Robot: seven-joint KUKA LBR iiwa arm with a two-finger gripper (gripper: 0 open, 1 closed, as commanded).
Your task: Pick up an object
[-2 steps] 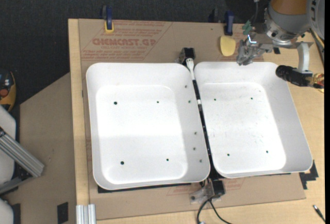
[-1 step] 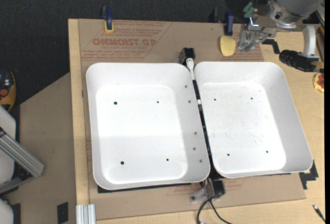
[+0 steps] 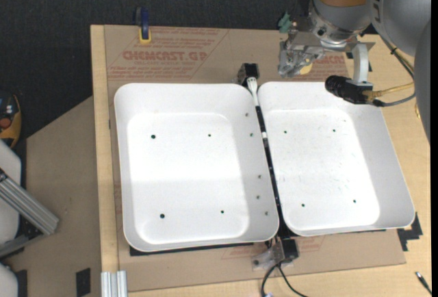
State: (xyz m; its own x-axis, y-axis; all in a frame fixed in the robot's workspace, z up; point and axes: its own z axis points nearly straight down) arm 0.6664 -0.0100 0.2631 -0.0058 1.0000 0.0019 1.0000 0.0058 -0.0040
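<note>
My gripper (image 3: 296, 63) hangs from the grey arm with the orange band, just beyond the far rim of the right bin (image 3: 383, 152), near that bin's far left corner. A small yellowish thing (image 3: 305, 68) shows right at the gripper's tip. It is too small to tell what it is or whether it is held. The left bin (image 3: 130, 152) lies beside the right one, with small dark dots on both white floors.
Both bins rest on a brown board (image 3: 178, 49). A black clip (image 3: 248, 72) sits at the far end of the seam between them. A blue clamp (image 3: 142, 22) stands at the board's far left. A black connector with cable (image 3: 345, 89) overhangs the right bin's far rim.
</note>
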